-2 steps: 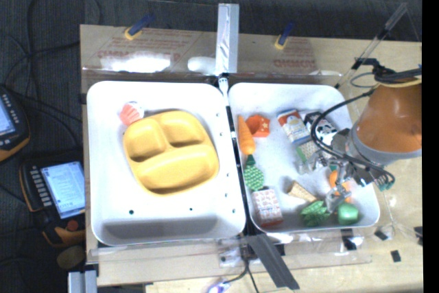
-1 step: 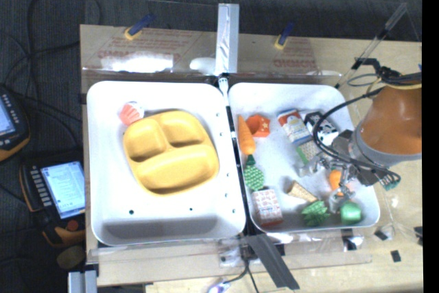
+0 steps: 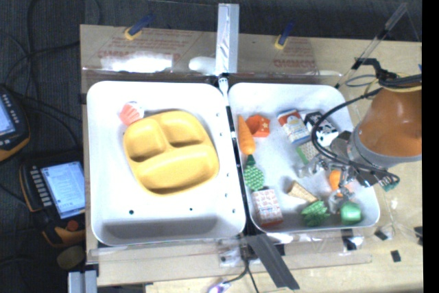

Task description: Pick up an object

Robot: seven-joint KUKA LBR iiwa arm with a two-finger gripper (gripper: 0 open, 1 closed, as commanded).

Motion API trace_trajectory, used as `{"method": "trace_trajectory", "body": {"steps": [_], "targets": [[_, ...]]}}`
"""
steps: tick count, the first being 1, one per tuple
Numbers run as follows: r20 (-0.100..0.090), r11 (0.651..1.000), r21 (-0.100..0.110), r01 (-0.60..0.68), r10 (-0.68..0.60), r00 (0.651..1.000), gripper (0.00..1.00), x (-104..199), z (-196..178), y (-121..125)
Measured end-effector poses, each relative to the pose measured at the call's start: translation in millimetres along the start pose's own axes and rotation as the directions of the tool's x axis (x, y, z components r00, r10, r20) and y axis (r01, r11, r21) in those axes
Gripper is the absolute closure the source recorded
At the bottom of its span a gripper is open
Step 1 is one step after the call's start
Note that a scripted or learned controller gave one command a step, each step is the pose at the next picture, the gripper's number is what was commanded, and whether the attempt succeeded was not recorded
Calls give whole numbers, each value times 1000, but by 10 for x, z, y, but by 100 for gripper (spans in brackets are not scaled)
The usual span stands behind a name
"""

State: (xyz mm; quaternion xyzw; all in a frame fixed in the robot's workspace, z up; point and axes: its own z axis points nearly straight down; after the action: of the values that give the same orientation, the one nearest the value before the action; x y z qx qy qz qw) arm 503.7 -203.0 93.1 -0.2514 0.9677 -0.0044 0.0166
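Right, the tool [image 3: 336,183] is down in the lower right of the frame, inside the right bin [image 3: 302,91], hanging over a small orange piece [image 3: 333,180] that sits among cables and clutter. I can't tell how the tool stands; wiring and the wrist hide it, so no claim of a hold.

Candidates close by: the green ball [image 3: 350,212] and the green leafy toy [image 3: 315,211] in the bin's lower right corner, the cone [image 3: 298,190] just left of the tool. The carrot [image 3: 245,136], the red piece [image 3: 258,124] and the carton [image 3: 292,125] lie further up and left. The left bin [image 3: 103,216] carries the yellow tray [image 3: 171,150], well apart from the arm.

To do it well, my take: pick one target, not a pile. The things in that corner sit close together, so a sloppy descent likely nudges a neighbour or catches two. Come straight down, centre over one item, stay off the bin wall.

Pose: the arm [image 3: 391,121] enters from the right edge, orange band uppermost, wrist pointing down and slightly left.
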Motion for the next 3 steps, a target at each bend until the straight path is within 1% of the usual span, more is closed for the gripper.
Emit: {"method": "trace_trajectory", "body": {"steps": [1,2,3], "targets": [[-19,996,-25,83,-83,996,0,-658,72,-510],[-18,998,-11,60,-60,998,0,-43,30,-240],[-13,998,-5,62,-62,998,0,123,15,-139]]}}
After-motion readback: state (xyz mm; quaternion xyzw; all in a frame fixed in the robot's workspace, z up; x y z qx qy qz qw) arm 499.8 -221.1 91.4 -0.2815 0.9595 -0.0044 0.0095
